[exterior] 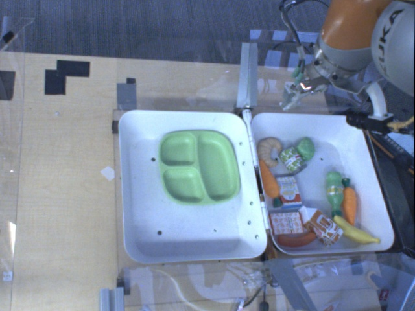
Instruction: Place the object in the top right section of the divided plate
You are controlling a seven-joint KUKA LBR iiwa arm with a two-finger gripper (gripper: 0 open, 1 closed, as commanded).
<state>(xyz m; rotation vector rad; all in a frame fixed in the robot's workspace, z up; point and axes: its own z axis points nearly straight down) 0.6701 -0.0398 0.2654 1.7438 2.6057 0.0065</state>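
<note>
Nearest us, a sausage (297, 239) and a banana (355, 231) lie at the right bin's (376, 173) front edge, well below the pincer (299, 89). We see the pincer up beyond that bin's far rim, over the worktop (65, 173); whether it's spread, we can't tell. Down-left of it, the green plate (198, 167) sits in the left bin (139, 193).

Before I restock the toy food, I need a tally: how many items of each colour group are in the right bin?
Orange carrots: 2
Green items: 3
Yellow banana: 1
Red sausage: 1
Tan shrimp: 1
Printed packets: 3
Total: 11
</note>
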